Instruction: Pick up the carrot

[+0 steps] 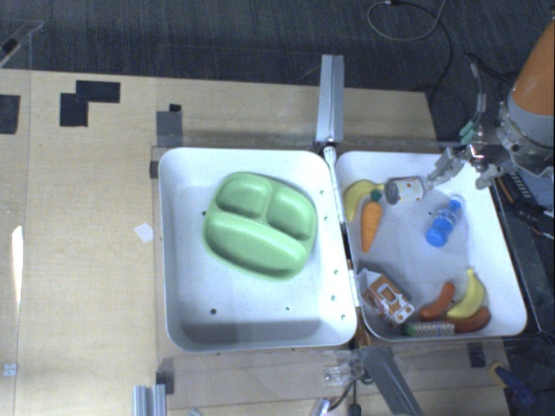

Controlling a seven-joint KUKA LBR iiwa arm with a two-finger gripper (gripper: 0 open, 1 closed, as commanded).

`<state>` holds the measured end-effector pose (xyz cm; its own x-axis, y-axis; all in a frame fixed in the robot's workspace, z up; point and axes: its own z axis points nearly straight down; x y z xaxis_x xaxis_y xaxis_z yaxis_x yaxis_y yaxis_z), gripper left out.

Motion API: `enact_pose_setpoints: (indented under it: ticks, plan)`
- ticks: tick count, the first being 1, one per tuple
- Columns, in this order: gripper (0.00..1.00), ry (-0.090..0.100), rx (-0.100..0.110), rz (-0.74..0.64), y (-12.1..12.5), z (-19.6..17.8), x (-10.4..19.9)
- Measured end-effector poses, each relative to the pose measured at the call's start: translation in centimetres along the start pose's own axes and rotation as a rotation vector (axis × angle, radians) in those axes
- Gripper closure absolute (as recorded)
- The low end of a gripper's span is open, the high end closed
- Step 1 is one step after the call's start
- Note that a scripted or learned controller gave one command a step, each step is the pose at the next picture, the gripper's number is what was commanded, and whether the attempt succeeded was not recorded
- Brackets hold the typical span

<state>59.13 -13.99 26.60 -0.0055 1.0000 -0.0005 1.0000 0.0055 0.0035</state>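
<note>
The carrot (370, 224) lies in the right bin (512, 271) near its left wall, orange with a green top pointing to the back. It rests beside a yellow banana (356, 197). My gripper (462, 172) hangs over the bin's back right corner, well to the right of the carrot. Its fingers stand open and spread, with nothing between them.
A small grey can (404, 189) lies just right of the carrot's top, and a blue bottle (443, 222) lies further right. At the bin's front are a snack packet (388, 297), a sausage (436, 300) and a second banana (471, 293). The left bin (182, 310) holds a green divided plate (259, 224).
</note>
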Motion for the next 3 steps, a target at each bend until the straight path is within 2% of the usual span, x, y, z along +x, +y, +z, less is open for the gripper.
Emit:
enact_pose_setpoints:
  ticks: [1,2,3]
  plan:
    - [0.00,0.000,-0.001,-0.198,2.3,8.1,6.5]
    - [0.00,0.000,-0.003,-0.038,6.4,2.5,7.0]
    - [0.00,0.001,0.002,-0.273,3.1,11.8,5.1]
